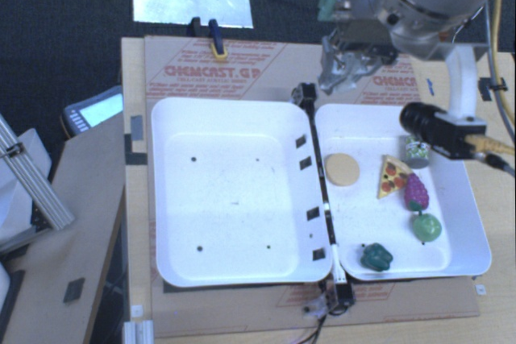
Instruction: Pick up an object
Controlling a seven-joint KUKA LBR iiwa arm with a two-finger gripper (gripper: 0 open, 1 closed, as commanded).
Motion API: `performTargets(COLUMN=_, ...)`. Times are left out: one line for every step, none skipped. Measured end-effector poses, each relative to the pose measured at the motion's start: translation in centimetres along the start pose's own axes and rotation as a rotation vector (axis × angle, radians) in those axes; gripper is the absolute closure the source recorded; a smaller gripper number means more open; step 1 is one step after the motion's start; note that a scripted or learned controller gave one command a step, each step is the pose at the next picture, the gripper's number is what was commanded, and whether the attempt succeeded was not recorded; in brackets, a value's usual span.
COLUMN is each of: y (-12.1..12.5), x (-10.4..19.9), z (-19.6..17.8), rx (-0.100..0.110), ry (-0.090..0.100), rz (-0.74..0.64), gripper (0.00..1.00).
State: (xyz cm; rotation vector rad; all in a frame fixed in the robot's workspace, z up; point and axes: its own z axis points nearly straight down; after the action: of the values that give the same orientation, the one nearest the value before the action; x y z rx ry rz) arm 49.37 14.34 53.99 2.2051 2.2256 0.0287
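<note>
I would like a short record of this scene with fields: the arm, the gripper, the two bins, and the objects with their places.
arm: grey with orange band, above the far edge of the right bin
gripper: over the bench beyond the bins, not over any object
left bin: white, shallow
objects in right bin: tan disc near the divider; pizza slice at centre; purple grapes right of the slice; green ball below the grapes; dark green toy at the near edge; small round object at the far side

Two white bins, left bin (230, 189) and right bin (459, 254); the right one's got six toys: one tan disc (343, 169); one pizza slice (393, 176); one grape bunch (415, 192); one green ball (426, 227); one dark green lump (376, 256); one small speckled thing (416, 149) at the far side.
</note>
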Motion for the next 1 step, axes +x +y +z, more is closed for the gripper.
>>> performTargets(y=1.88, x=7.5, z=0.6, rx=0.016, ry=-0.004, rz=-0.001, gripper=1.0)
